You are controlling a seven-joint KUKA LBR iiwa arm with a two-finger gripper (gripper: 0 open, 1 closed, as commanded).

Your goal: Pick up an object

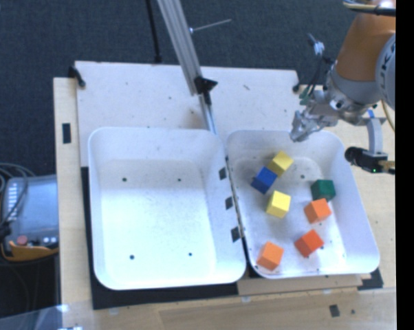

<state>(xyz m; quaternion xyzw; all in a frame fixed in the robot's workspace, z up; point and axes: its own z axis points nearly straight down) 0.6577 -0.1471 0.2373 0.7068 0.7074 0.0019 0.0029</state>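
Gripper (302, 133) hangs over the far rim of the right bin (364, 243); whether it is released or clenched, I cannot tell. Nothing shows between its tips. Nearest in this bin lie three orange cubes: one (270, 255) at the near left, one (309, 242) just right of it, one (318, 210) farther back. A green cube (323, 189) touches that last one. A yellow cube (278, 203) sits in the middle, then a blue cube (264, 179) touching another yellow cube (281, 162), near the gripper. The left bin (97, 150) stands beside.
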